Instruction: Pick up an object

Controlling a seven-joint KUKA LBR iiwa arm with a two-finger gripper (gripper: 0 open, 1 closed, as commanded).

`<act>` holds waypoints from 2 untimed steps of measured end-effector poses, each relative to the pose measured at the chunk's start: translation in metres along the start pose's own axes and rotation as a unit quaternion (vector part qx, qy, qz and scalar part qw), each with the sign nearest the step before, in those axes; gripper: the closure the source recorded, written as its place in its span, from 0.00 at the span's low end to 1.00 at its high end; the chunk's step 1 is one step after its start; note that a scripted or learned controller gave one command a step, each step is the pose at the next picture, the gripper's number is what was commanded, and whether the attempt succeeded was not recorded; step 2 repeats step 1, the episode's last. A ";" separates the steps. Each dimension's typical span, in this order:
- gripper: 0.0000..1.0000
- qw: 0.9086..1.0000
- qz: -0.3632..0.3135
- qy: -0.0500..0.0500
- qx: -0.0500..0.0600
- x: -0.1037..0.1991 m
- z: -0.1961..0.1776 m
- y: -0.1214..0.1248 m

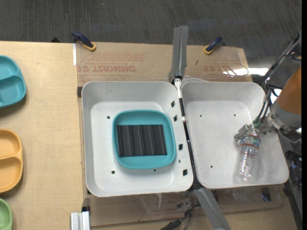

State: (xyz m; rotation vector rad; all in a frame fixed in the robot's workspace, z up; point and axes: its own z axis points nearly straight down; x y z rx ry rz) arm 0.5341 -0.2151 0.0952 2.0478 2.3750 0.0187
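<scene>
Step in hand: the approach or closing stage of the pick, as I judge it; the end effector (250, 130) sits low in the right bin (211, 104), at the top end of a clear plastic bottle (247, 156).
End effector state: I cannot tell how it is set; the tip is small, pale and blends into the bottle's cap end.
Task's thing: the clear plastic bottle lies on its side on the bin floor, directly below the end effector toward the near rim, its upper end touching or just under the tip, its base well short of the bin's near wall.
Contact: touching or only very close, I cannot tell which; nothing shows the bottle lifted off the floor.
Arm: the grey arm with its orange band (290, 96) sits to the right of the end effector, over the bin's right edge.
Other things: a teal tray (144, 165) with dark grooves lies in the left bin (96, 128), well apart to the end effector's left.
Next move calls for: a firm closure across the bottle's narrow neck, then a straight lift; a crinkled, light bottle may slip or roll, so a hold should be confirmed before rising.
</scene>
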 end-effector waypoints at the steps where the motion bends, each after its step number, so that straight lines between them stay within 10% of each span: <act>1: 1.00 1.000 0.002 -0.001 0.000 -0.001 -0.009 0.000; 2: 1.00 1.000 0.002 -0.001 0.000 -0.001 -0.009 0.000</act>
